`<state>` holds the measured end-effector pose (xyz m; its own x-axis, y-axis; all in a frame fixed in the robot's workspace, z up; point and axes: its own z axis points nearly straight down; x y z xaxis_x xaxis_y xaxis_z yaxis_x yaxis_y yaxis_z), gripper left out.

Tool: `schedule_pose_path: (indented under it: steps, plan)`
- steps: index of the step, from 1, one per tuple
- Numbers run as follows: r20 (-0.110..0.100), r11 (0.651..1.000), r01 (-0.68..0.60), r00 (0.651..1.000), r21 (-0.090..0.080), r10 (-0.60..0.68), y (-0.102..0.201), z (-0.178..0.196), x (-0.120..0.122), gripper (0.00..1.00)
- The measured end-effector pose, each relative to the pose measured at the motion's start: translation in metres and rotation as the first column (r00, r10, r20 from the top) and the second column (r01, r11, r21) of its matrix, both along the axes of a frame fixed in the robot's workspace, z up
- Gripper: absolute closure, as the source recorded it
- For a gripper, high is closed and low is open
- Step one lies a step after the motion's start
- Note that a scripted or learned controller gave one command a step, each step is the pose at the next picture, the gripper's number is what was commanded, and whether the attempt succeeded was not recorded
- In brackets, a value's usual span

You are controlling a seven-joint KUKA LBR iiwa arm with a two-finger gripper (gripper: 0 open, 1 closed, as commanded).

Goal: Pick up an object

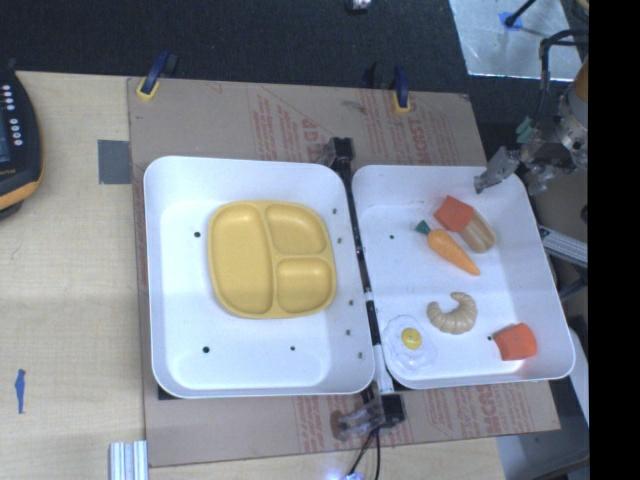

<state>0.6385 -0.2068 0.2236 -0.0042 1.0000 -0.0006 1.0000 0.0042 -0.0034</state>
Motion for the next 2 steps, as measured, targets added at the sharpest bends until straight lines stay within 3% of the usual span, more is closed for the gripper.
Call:
schedule_pose_path:
  steps: [1, 2]
  plan:
    - [-0.007, 1.0, -0.004, 1.0, 0.003, 0.004, 0.033, -0.109, 0.017, 0.0]
    - [0.009, 1.0, 0.002, 1.0, 0.0, -0.002, 0.052, -0.126, -0.026, 0.0]
